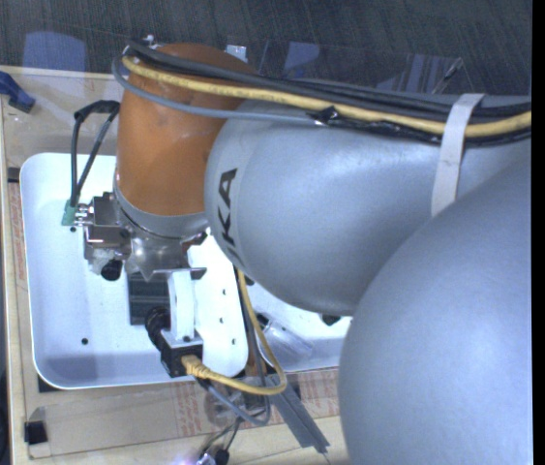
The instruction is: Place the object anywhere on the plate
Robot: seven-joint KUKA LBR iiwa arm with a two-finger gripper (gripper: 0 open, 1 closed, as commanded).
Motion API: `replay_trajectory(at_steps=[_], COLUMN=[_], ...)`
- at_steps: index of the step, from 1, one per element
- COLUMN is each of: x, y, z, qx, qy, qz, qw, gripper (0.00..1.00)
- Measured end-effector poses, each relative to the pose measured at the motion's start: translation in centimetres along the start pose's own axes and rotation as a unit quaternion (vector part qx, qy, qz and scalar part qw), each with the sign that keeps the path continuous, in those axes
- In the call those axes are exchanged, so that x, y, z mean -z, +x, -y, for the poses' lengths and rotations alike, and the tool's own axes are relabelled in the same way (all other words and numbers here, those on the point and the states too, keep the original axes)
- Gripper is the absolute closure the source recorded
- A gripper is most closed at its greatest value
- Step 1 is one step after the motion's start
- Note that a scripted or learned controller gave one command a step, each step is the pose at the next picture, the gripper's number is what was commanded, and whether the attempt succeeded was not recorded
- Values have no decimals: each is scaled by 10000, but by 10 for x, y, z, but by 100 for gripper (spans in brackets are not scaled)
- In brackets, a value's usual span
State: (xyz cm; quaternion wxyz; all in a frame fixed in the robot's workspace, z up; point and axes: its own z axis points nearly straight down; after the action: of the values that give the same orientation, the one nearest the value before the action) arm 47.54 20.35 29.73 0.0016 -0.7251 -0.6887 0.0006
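Note:
My gripper (144,303) hangs over the left white bin (49,260), below the orange band (161,153) of the wrist. From above I see only its dark body, which points down into the bin. The big grey arm (349,231) covers the middle and right of the view and hides whatever lies beneath it. I can make out no plate or loose object on the bare part of the bin floor.
The left bin's floor is visible along its left side and front edge, with a small dark spot (85,341) on it. Wooden bench edges (9,289) frame the bin. Cables (349,105) run along the top of the arm.

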Motion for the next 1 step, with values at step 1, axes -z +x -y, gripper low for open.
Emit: replay_trajectory(at_steps=[1], x=[53], y=[16], z=[-6], qx=[-3268], qy=[1], qz=[16], qw=[9451], gripper=[100])
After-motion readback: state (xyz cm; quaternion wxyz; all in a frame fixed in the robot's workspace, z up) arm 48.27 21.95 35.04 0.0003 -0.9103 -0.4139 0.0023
